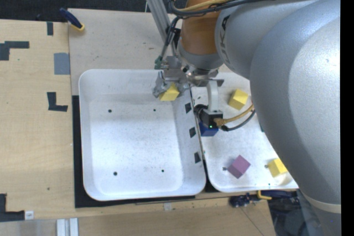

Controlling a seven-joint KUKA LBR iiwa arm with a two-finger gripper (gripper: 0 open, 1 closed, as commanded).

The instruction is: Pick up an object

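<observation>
Yellow block point(170, 94): small cube, seen between the fingers of the tool point(168, 90), over the upper right corner of the left bin point(94, 135); whether it rests on the bin floor or is lifted clear cannot be told. Tool: two-finger, pinching the yellow block, mounted below the orange band point(206, 14) of the grey arm point(287, 63), which enters from the right and covers much of the right bin point(251, 168).

Right bin, contents: second yellow block point(239, 99) near the upper part, just beside the arm; purple block point(239, 166) toward the lower part; third yellow block point(276, 167) to its right, at the edge of the arm; small blue item point(209, 130) close to the divide between the bins, partly hidden by a black fitting and cable.

Left bin: white, shallow, floor speckled, with four small dark dots.

Worktop point(33, 135): light wood-coloured, with dark tape marks at left and a blue-and-yellow item point(72, 19) near the upper edge.
</observation>
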